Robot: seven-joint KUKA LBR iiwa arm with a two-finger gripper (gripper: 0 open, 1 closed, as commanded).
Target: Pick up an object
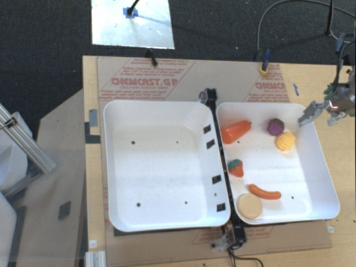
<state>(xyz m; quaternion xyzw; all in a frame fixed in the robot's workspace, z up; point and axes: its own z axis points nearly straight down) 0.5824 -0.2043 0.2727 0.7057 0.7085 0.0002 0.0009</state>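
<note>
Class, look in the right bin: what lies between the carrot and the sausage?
In the camera view, the strawberry lies between the carrot and the sausage, close to the divider side of the right bin.

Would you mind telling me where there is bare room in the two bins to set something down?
The left bin has bare floor wall to wall. In the right bin, a free patch lies right of the sausage, below the corn. It is crowded near the divider: carrot, strawberry, round biscuit.

Robot lab: test bench, twin white bins, cabling, dark carpet.
</note>
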